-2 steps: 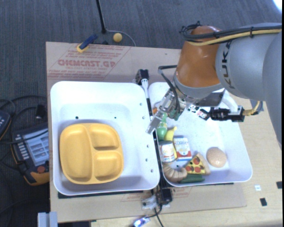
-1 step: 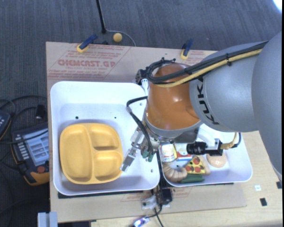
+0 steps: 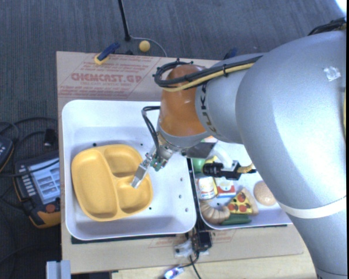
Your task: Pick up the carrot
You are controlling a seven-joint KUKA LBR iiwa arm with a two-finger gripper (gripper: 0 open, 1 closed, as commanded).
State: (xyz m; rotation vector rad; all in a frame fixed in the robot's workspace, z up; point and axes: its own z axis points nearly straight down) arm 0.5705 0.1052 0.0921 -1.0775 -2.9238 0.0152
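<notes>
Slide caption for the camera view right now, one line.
Gripper over yellow divided plate in left bin; toy foods in right bin.

carrot point(image 3: 211, 168): cannot be told for certain; likeliest the small green-and-yellow piece
look: green end with a yellowish centre; the rest covered; too blurred for detail
pose: seems to lie flat, green end toward the dividing wall; length and tilt cannot be told
place: right bin point(image 3: 267, 224), upper left part; just beside the wall shared with the left bin point(image 3: 168, 205)

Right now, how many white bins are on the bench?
2. The left bin holds a yellow plate; the right bin holds toy food, partly hidden under the arm.
</notes>
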